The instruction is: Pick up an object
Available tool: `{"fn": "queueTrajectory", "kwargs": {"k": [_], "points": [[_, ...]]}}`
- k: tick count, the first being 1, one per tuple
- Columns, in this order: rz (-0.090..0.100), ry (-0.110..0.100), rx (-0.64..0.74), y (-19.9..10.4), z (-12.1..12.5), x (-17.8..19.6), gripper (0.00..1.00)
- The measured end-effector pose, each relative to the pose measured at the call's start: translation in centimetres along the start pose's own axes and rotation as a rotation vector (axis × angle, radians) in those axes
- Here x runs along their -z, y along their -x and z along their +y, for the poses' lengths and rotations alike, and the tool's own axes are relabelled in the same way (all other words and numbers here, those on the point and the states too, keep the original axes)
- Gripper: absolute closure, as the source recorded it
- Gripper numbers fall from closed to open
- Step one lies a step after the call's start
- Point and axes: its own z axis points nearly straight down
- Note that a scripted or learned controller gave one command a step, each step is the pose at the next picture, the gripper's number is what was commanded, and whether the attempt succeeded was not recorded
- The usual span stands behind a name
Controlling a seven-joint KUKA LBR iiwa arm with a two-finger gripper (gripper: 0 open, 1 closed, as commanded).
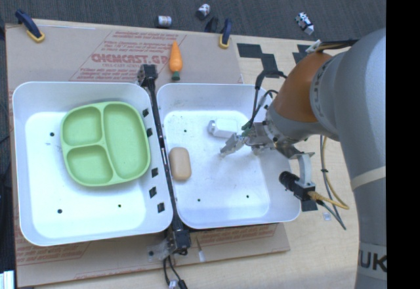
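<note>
Gripper (231, 144) low in right bin (216, 212), fingers (cannot tell) beside small white piece (222, 127). Looks light, hard, slippery; pinch across middle.

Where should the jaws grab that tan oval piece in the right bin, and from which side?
Probably across the tan oval piece's narrow middle, coming straight down. It lies flat with its long axis running near to far, so the short width should fit best. The bin wall sits close on its left, so keep the left finger tight.
</note>
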Motion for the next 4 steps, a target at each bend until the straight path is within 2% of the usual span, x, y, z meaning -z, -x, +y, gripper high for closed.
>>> {"fn": "queueTrajectory", "kwargs": {"k": [1, 2, 3, 4], "points": [[-0.001, 0.003, -0.002, 0.7, 4.9, 5.0, 0.0], [0.0, -0.002, 0.0, 0.3, -2.9, 0.0, 0.0], [0.001, 0.002, -0.002, 0.6, 5.2, 0.1, 0.0], [0.001, -0.003, -0.001, -1.9, -5.2, 0.0, 0.0]]}}
